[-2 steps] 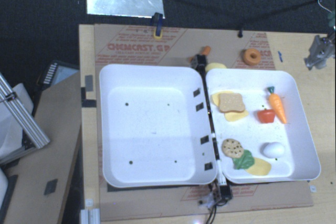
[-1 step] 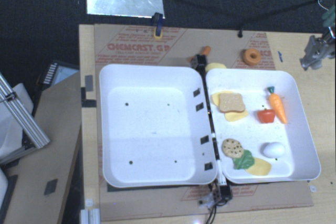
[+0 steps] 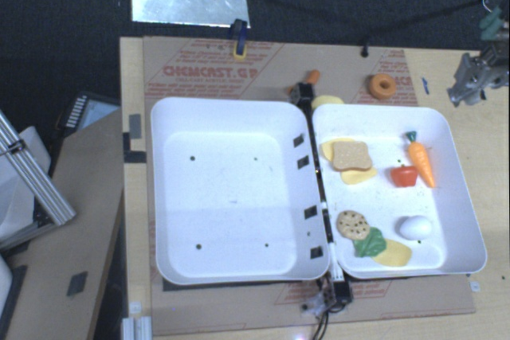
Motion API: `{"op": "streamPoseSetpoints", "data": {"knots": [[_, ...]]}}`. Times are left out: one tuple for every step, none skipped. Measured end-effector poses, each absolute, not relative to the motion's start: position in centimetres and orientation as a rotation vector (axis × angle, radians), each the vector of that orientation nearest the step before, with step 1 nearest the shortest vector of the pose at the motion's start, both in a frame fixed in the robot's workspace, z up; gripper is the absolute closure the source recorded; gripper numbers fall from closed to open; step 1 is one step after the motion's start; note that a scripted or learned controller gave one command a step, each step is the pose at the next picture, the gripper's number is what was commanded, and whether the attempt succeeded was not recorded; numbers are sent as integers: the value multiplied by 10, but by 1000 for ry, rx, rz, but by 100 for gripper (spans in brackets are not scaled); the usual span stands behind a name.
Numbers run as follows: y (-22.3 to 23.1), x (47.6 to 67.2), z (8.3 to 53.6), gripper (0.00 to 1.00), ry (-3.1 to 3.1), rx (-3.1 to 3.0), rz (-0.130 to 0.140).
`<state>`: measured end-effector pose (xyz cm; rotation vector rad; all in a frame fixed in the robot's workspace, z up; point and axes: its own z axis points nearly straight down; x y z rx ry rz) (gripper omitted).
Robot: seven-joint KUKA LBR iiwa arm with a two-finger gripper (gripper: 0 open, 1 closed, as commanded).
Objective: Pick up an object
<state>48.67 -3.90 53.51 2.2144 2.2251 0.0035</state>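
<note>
Approach step, nothing grasped yet. End effector (image 3: pixel 476 82) parked off the bin, opening impossible to judge. Carrot (image 3: pixel 421 162) below and slightly left; next move needs descent over it.

My gripper (image 3: pixel 475 84) hangs beyond the right bin's (image 3: pixel 458 171) far right corner; carrot (image 3: pixel 421 161) beside tomato (image 3: pixel 404 176), egg (image 3: pixel 414 228) nearer the front.
</note>
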Motion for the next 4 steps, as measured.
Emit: {"op": "streamPoseSetpoints", "data": {"knots": [[-33, 487, 535, 100, 2224, 2216, 3], [-34, 487, 535, 100, 2224, 2216, 3], [13, 486, 449, 100, 2234, 2215, -6], [51, 488, 452, 100, 2229, 2212, 4]]}}
